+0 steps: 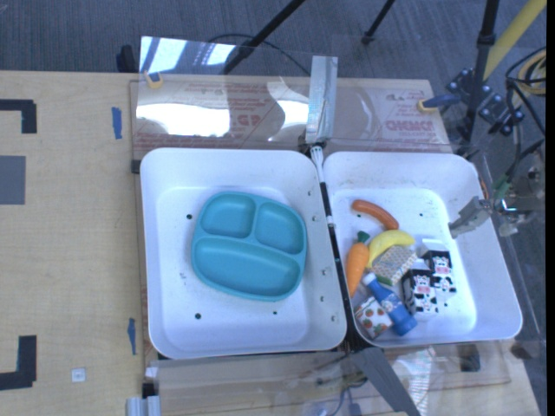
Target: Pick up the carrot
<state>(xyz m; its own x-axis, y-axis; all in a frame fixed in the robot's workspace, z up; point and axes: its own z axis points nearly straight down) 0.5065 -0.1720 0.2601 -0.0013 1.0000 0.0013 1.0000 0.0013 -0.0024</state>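
Observation:
The carrot (356, 263) is orange with a green top. It lies in the right bin (486, 306) near its left wall, pointing toward the front. A yellow banana (390, 243) touches its right side, and a blue bottle (393, 307) lies just in front of it. My gripper (469, 217) hangs over the right rim of the right bin, well to the right of the carrot and apart from all the objects. Nothing shows between its fingers.
An orange-red sausage (375, 211) lies behind the carrot. A cow-patterned carton (431, 281), a tan sponge-like piece (395, 265) and a red-and-white item (373, 320) crowd the front of the right bin. The left bin (165, 232) holds a teal divided plate (260, 291).

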